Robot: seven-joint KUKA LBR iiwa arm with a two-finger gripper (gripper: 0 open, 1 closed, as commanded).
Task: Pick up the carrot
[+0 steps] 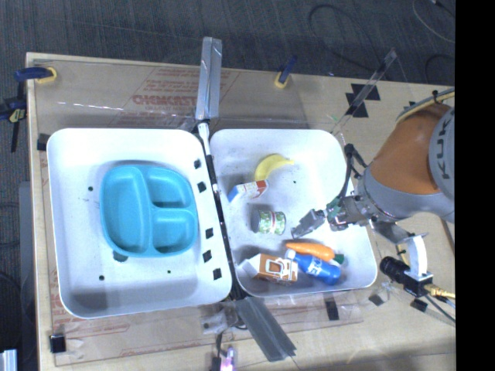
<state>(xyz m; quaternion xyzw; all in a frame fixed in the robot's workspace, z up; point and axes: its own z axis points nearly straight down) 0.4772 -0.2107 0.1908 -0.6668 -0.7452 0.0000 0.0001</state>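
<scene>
One orange carrot (311, 249), lying flat, tapered

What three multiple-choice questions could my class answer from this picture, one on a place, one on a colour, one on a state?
1. Where does the carrot lie?
A. In the left bin
B. In the right bin, near its front edge
C. On the bench

2. What colour is the divided tray?
A. Blue
B. Red
C. Green

3. How does the claw stand to the carrot?
A. Gripping it
B. Above the carrot, not holding it
C. Over the left bin

Answers: 1 B, the carrot rests in the right bin beside a blue bottle. 2 A, the tray is light blue. 3 B, nothing sits between its fingers.
</scene>
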